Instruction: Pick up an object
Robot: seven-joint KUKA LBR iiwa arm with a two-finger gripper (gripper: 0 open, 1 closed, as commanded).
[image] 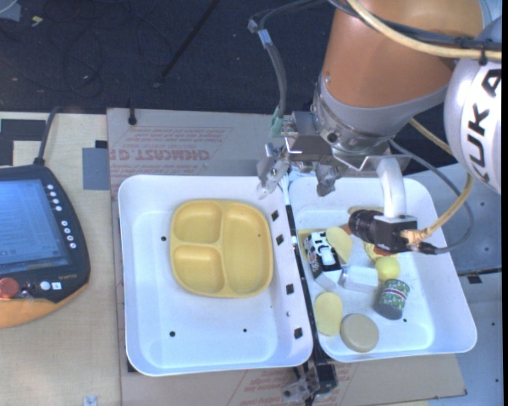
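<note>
A small green-labelled can (pixel 393 298) lies among yellow toy pieces (pixel 328 311) in the right bin (pixel 444 311); the gripper (pixel 298 178) hovers open, holding nothing.

plate (pixel 220 248) in left bin (pixel 144 311) — clutter right

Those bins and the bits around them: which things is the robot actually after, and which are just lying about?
For the job:
gripper
small can
round tan disc
yellow ball
black-and-white packet

Lying about:
yellow divided plate
control tablet
cardboard sheet
</note>
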